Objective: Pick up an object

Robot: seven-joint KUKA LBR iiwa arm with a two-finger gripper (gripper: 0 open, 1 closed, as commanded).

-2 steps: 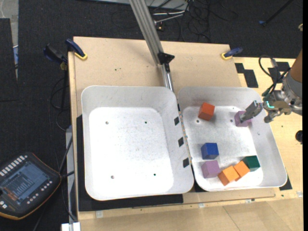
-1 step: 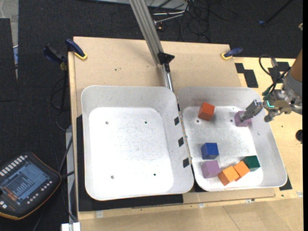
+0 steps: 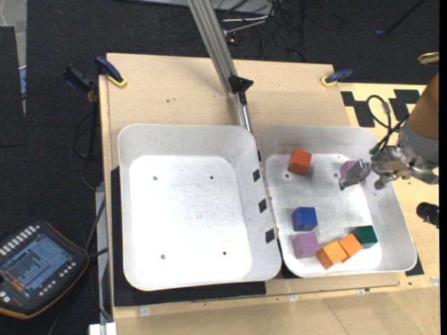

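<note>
Tan surface (image 3: 181, 89) carries two white bins; the right bin (image 3: 391, 218) holds the blocks, near a pale purple block (image 3: 348, 167) at its far right. Hand (image 3: 363, 175) hovers just beside it, fingers released, grasping nothing. Best centre over the block, then descend squarely.

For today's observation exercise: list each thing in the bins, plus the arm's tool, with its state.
Orange block: resting alone, far end.
Blue block: resting, flat.
Purple block: beside blue.
Second orange block: tilted, against green.
Green block: by the wall.
Gripper: low over right bin.
</note>
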